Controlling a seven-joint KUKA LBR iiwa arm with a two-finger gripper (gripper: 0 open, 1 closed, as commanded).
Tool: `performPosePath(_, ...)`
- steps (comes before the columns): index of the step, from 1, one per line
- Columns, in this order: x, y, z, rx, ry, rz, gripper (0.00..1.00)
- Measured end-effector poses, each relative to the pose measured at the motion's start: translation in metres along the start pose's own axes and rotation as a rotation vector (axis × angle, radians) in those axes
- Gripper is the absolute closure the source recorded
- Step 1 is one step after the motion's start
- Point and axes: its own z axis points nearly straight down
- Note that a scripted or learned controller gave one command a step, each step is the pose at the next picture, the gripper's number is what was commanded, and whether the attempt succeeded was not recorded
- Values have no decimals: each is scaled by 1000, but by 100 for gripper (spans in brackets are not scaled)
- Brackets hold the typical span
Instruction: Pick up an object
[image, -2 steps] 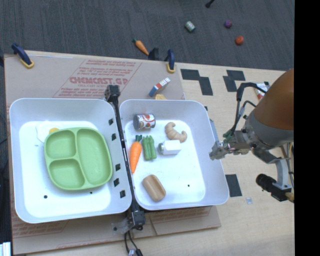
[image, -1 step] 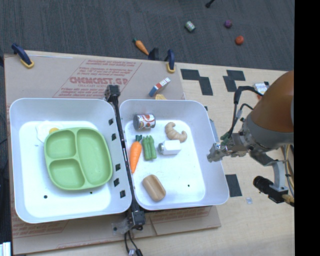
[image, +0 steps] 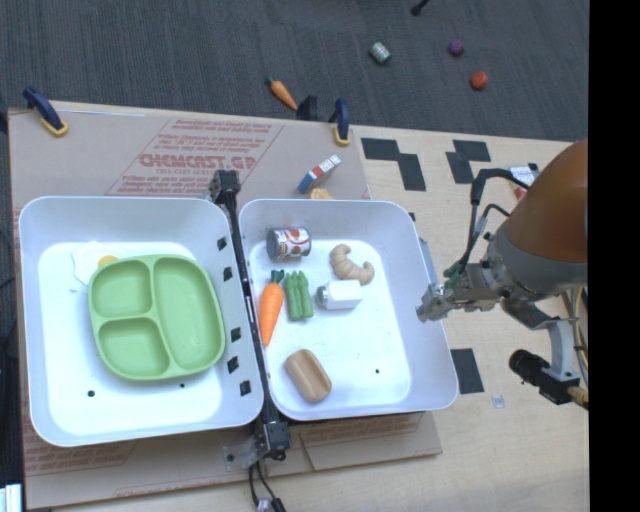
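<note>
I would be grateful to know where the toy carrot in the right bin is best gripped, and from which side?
Probably from straight above, closing across the thick orange upper part of the carrot, just below its green top. It lies flat, lengthwise along the bin's left wall, with the green bean bundle close on its other side, so the fingers would have little room; the narrow tip might slip.

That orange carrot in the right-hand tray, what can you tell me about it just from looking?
The carrot is a small toy-like piece, smooth and glossy like plastic, bright orange with a short green tuft at its top end. It lies flat on the floor of the right bin, close along that bin's left wall, tuft pointing toward the far side and tapered tip toward the near side. A green bean-like bundle lies right beside it, close enough that they may touch. Nothing is gripping it.
</note>
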Motion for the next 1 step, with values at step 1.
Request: performPosePath(1,0,0,1,2,1,0,100)
